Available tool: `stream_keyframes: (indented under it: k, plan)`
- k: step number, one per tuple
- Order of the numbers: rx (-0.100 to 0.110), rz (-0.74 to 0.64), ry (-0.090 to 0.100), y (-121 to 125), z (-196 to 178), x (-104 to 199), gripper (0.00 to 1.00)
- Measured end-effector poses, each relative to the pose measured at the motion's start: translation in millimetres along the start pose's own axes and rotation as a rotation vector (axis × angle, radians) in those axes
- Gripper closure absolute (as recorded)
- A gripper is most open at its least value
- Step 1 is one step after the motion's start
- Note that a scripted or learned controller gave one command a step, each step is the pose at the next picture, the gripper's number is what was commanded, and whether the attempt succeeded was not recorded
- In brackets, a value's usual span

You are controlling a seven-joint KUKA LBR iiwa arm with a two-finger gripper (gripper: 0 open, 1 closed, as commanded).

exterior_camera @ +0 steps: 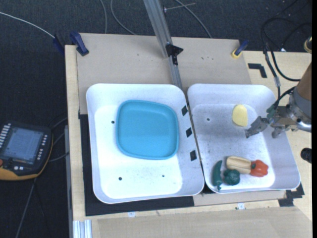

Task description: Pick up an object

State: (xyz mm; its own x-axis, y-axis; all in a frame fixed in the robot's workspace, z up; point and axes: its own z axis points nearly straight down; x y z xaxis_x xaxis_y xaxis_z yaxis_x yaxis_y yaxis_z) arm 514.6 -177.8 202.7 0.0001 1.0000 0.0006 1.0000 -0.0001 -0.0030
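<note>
Gripper (265,126) held over the right bin (277,94), with nothing gripped.

The 2 fingers are seen spread apart, seemingly empty, just right of a yellow object (240,115) lying in the bin's upper half. Along the near edge, a tan piece (238,163), a red piece (259,168) and a green piece (225,175) are clustered. A blue plate (147,129) is set in the left bin (101,103).

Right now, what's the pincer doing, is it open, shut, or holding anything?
Pincer: open, nothing between its fingers, above the right bin beside the yellow object.
</note>
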Motion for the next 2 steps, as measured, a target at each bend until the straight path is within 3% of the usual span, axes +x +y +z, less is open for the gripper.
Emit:
stream_keyframes:
  k: [2]
  plan:
    - [0.001, 0.000, 0.001, -9.4, 109.3, -4.3, 0.00]
